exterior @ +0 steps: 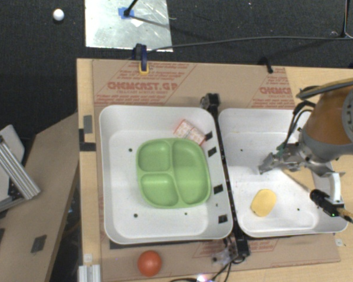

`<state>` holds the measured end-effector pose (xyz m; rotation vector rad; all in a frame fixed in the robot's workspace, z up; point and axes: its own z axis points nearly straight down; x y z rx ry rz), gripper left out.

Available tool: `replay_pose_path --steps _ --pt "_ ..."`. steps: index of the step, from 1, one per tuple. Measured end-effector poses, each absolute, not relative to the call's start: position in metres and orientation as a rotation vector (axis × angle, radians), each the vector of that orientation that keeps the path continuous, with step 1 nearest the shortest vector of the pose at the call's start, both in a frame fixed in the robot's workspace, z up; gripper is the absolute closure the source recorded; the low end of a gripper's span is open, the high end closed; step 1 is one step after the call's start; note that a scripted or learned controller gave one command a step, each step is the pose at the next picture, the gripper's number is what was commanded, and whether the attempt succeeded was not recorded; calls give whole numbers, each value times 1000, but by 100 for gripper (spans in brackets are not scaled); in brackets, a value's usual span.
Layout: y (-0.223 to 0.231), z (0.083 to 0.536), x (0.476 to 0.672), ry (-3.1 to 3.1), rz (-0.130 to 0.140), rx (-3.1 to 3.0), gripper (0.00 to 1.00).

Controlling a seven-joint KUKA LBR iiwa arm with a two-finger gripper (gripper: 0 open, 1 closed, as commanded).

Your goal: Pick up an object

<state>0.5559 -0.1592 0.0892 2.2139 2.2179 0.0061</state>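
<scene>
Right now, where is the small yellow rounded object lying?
The small yellow rounded object lies in the right white bin, toward its near edge, below and slightly left of the pincer and apart from it.

A single camera sits fixed above the tabletop [165, 75] and looks down at a slant, so the far edge lies toward the top of the view and the near edge toward the bottom. It stands far enough back to take in both white bins whole: the left bin [115, 175] fills the middle, and the right bin [247, 128] lies beside it. Dark floor shows beyond the far edge. The arm [335, 122] enters from the view's right side, cut off by the frame's edge
</scene>
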Motion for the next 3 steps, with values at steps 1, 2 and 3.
replay_pose_path --steps 1,2,3 --pt "-160 101 558 2212 11 2207 100" --pt "-166 146 557 2221 4 2216 100" --pt "-156 199 560 2223 6 2211 100"
